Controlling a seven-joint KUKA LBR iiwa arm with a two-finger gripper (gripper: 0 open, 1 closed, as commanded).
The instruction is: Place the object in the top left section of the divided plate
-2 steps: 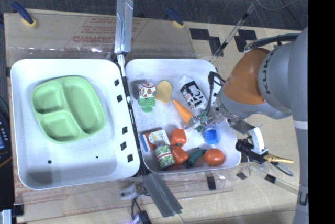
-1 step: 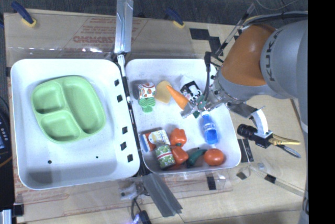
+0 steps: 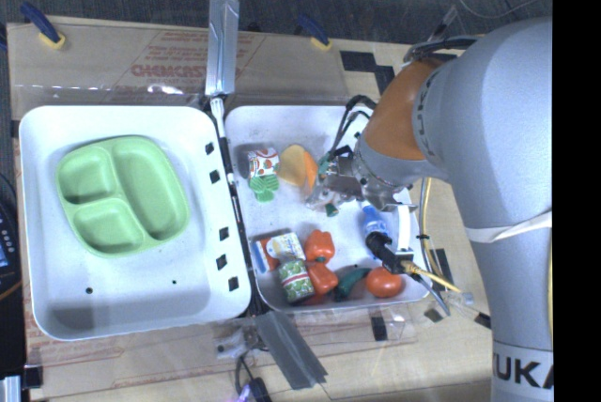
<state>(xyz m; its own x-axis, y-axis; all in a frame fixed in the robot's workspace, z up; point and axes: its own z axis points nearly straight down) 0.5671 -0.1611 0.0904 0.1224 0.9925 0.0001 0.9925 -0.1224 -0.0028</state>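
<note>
Your gripper hovers, its grip impossible to judge, beside the orange piece; you're picking, and the green plate lies far left.

Arm is reaching in from the right, its grey body bulking large at that edge. Orange band is sitting just above the wrist, angled down-left. Claw is pointing down and left, hanging low. Black cables are looping off the wrist's upper side.
</note>
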